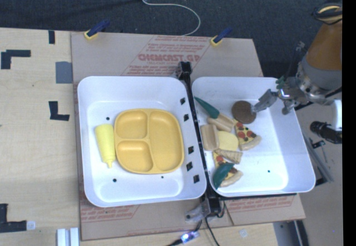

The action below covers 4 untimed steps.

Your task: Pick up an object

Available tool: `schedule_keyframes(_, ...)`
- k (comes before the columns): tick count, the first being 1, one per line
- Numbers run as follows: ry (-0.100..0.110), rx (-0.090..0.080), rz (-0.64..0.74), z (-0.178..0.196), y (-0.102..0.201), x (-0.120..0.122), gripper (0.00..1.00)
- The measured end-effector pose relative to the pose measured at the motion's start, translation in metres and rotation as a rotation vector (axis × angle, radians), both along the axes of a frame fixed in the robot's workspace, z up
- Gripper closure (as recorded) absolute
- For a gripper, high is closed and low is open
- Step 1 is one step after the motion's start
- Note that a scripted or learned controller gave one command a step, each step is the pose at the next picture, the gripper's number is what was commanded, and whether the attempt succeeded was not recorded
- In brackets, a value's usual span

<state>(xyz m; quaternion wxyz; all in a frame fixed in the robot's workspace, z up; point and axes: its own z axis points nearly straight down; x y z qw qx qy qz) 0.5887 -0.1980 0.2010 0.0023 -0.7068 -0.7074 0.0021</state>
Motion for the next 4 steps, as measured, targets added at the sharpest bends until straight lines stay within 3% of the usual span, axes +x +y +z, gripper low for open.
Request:
schedule_keyframes(2, -0.004, -0.001, 0.002, -0.118, 0.003, 0.001, 0.0)
schedule_keyframes(3, -0.007, -0.001, 0.002, -0.105, 0.003, 0.002, 1.0)
schedule_keyframes(4, -0.01, -0.001, 0.001, -0.05, 0.014, 0.006, 1.0)
